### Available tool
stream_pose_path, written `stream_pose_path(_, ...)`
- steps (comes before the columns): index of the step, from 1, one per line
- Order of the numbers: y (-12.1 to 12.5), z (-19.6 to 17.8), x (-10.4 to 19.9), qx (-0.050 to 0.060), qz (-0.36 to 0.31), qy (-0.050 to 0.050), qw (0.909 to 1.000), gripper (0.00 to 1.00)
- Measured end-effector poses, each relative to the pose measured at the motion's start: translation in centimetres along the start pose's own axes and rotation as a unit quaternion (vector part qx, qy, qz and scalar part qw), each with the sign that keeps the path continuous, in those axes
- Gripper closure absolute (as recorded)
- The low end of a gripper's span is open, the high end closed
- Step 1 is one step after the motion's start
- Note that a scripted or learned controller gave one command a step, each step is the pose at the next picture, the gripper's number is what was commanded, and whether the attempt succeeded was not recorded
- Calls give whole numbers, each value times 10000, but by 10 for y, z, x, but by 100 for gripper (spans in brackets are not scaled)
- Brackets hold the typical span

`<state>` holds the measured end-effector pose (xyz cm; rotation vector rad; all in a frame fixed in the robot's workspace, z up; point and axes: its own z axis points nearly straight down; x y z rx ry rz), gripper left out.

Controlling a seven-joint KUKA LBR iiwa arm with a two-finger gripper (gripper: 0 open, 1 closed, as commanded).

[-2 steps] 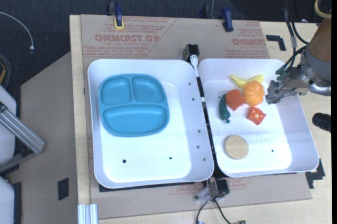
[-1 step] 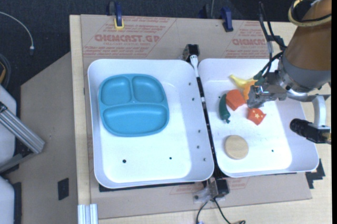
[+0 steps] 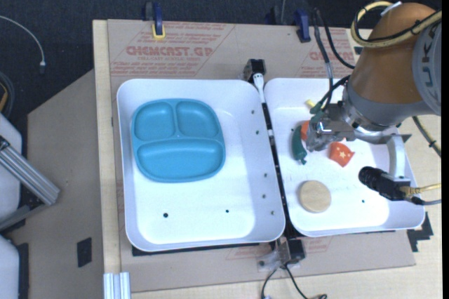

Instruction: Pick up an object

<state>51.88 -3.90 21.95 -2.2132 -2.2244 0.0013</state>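
Round tan wooden disc [image 3: 315,196] nearest, low in right white bin [image 3: 351,222]. Gripper [image 3: 319,136] down among green piece [image 3: 299,145] and red-orange piece [image 3: 340,154]; grip state unclear. Advice: centre on one piece, close, lift straight, avoid neighbours.

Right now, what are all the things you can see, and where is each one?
Bins: two, white, side by side on the bench.
Divided plate: one, blue, in the left bin.
Round disc: one, tan, in the right bin, near its front.
Small red-orange piece: one, in the right bin, beside the gripper.
Green thing: one, in the right bin near its left wall, partly under the gripper.
Clamps: two, blue, at the board's far edge.
Arm: one, grey with orange band, reaching from the right.
Gripper: one, low over the right bin.
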Motion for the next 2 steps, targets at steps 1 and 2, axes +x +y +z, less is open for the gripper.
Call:
stream_pose_path(1,1,8,58,0,4,-3,10000,100)
stream_pose_path(2,-8,2,117,-19,7,-6,10000,100)
